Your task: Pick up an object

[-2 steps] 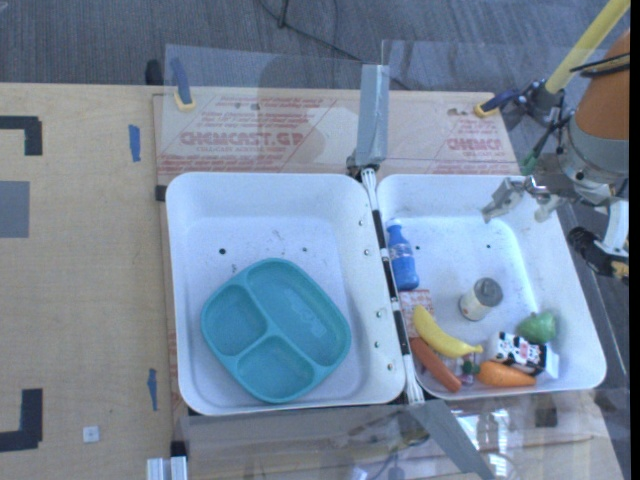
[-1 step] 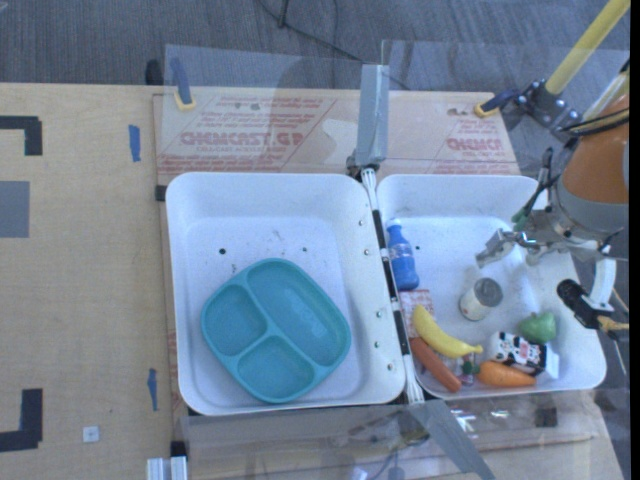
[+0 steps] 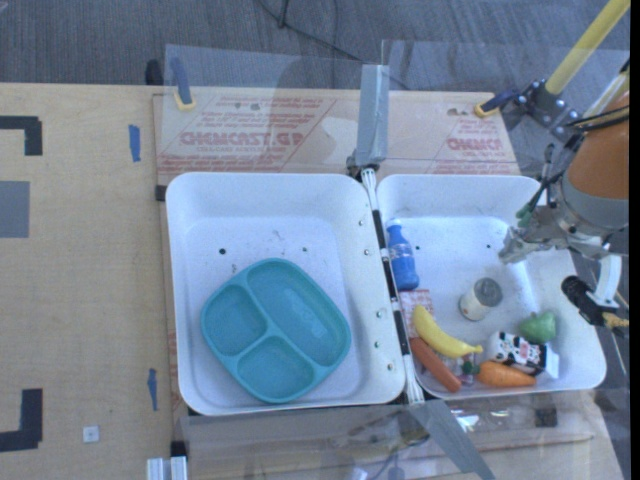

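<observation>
My gripper point(image 3: 517, 242) hangs over the upper right part of the right bin point(image 3: 450, 200), below the orange-banded wrist. Nothing shows in its grasp. A small tan cup with a grey top point(image 3: 482, 297) lies just below and left of it, apart from it. A blue bottle point(image 3: 402, 256) lies along the bin's left wall. At the bin's front lie a yellow banana point(image 3: 443, 334), a red-orange carrot-like piece point(image 3: 435, 364), an orange carrot point(image 3: 505, 374), a black-and-white toy point(image 3: 518, 350) and a green piece point(image 3: 540, 325).
The left bin point(image 3: 200, 208) holds a teal divided plate point(image 3: 275, 330). A grey divider post point(image 3: 373, 118) stands between the bins at the back. Cables and a yellow rod point(image 3: 590, 33) cross the upper right corner. Wooden bench lies to the left.
</observation>
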Robot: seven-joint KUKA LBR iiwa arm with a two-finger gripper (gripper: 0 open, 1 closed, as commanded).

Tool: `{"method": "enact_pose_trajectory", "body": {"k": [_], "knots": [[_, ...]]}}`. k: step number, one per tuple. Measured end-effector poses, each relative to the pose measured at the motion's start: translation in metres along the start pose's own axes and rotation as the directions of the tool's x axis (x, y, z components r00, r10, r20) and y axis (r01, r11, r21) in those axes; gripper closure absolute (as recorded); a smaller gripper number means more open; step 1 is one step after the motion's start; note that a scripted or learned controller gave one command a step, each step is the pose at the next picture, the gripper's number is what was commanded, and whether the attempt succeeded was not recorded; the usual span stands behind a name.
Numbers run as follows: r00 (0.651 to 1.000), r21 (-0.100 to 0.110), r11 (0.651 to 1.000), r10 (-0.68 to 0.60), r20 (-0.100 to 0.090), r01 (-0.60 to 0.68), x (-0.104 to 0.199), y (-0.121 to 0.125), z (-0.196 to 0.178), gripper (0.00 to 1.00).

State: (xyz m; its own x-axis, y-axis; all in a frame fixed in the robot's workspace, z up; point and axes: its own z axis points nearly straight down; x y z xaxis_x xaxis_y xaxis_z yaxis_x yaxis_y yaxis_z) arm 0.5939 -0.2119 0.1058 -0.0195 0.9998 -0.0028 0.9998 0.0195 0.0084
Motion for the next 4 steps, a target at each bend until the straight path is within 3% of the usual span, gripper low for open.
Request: {"method": "enact_pose_trajectory", "body": {"k": [1, 2, 3, 4], "knots": [[1.000, 0.000, 1.000, 0.000, 0.000, 0.000, 0.000, 0.000, 0.000, 0.00], [0.997, 0.000, 0.997, -0.071, 0.001, 0.071, 0.047, -0.030, 0.017, 0.00], [0.998, -0.007, 0.998, -0.063, 0.007, 0.063, 0.041, -0.029, 0.005, 1.00], [0.998, -0.007, 0.998, -0.063, 0.007, 0.063, 0.041, -0.029, 0.005, 0.00]]}}
